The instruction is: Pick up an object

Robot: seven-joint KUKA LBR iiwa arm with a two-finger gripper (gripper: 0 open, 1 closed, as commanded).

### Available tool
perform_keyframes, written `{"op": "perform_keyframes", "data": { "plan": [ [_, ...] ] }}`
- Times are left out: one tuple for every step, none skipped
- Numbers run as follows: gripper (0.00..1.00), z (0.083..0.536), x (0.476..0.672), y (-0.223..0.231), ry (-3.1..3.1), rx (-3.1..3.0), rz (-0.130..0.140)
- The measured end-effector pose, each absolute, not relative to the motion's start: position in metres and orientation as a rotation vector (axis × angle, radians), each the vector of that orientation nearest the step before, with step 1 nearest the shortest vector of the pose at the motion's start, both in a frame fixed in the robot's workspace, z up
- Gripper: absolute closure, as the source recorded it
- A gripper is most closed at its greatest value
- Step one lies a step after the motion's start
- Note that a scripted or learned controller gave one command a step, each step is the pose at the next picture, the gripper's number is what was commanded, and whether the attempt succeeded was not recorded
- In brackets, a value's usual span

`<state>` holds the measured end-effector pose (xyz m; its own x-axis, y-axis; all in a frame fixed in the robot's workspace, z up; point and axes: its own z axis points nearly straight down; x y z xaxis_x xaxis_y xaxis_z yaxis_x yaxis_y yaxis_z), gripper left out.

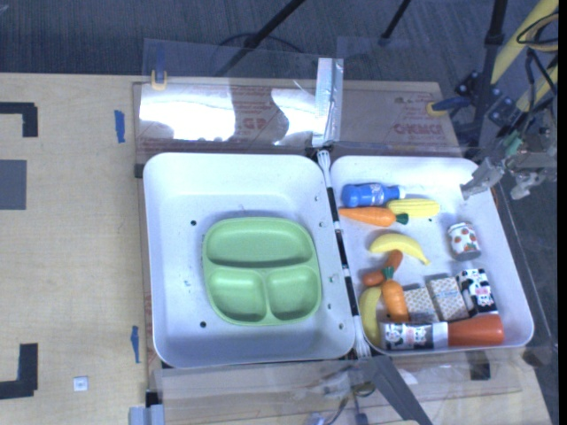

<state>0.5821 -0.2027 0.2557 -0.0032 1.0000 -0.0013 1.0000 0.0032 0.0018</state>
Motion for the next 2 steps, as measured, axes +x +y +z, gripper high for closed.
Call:
{"op": "perform_keyframes", "data": {
  "plan": [
    [0.00,0.1519,0.5821,-0.2231,2.212,2.228,0.001],
    [0.00,0.1427,0.5905,-0.2210,2.180,2.231,0.022]
  ]
}}
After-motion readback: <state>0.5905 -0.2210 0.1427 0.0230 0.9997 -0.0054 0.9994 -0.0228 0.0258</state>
